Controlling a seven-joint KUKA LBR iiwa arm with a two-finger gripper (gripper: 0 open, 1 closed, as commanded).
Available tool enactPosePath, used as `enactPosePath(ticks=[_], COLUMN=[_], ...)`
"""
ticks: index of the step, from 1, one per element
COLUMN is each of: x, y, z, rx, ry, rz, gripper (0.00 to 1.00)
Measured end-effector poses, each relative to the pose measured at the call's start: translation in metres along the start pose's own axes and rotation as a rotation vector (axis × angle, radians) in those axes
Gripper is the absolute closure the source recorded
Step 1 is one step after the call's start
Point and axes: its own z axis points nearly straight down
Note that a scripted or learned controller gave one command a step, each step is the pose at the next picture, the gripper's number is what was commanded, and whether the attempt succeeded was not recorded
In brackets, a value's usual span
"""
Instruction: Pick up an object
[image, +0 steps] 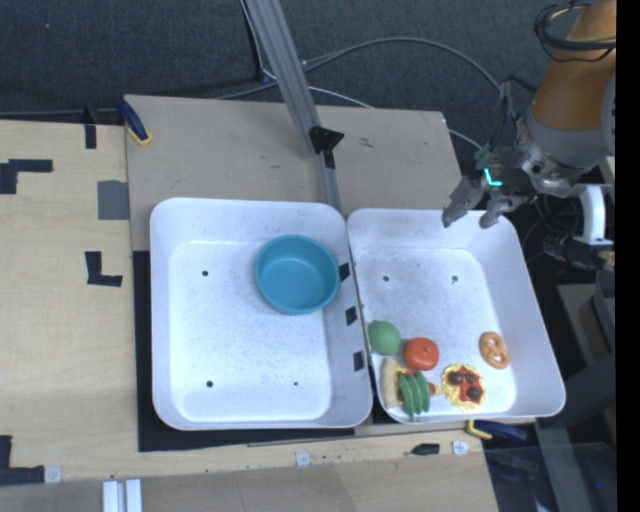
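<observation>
The gripper (473, 212) hangs over the far right corner of the right bin (520, 270), fingers spread apart with nothing between them. At that bin's near edge lie a green ball (384, 336), a tomato (422, 352), a pretzel (493, 348), a green pepper (413, 391) and a small pizza (462, 384). A blue bowl (297, 273) sits in the left bin (200, 330).

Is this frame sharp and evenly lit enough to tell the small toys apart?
Camera view: even light, soft shadows, no harsh glare on the right bin; tomato and pretzel readable, slightly soft; gripper dark and a bit blurred.
</observation>
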Motion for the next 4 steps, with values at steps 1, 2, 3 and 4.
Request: enactPosePath(ticks=[1,2,3,4], x=[0.000,0.004,0.007,0.009], y=[0.000,0.003,0.003,0.011], z=[0.000,0.062,0.125,0.181], rx=[0.000,0.005,0.006,0.005], ry=[0.000,0.001,0.001,0.001], rz=[0.000,0.000,0.000,0.000], gripper=[0.00,0.00,0.00,0.00])
